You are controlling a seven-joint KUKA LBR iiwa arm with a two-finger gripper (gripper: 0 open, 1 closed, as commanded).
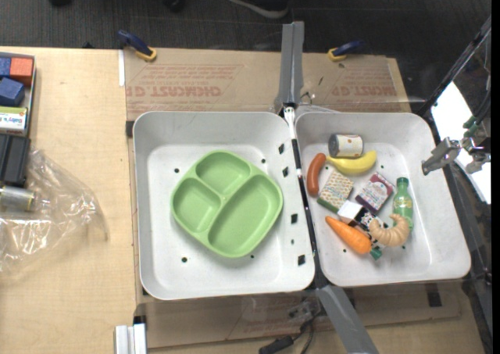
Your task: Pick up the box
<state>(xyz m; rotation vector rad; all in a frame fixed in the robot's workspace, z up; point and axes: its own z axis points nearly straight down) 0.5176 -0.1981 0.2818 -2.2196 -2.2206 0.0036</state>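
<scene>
Two small boxes lie in the right bin (437,212). One is a pale, cracker-patterned box (336,188), tilted, just right of a red sausage (315,173). The other is a purple-and-white box (375,192), beside a green bottle (402,200). Both lie flat among other toy foods, pressed close to their neighbours.
The right bin also holds a small can (346,144), a banana (352,162), a carrot (348,235), a croissant (391,231) and a small black-and-white item (351,214). A green divided plate (226,204) sits in the left bin (156,149). A metal bracket (441,155) overhangs the right bin's rim.
</scene>
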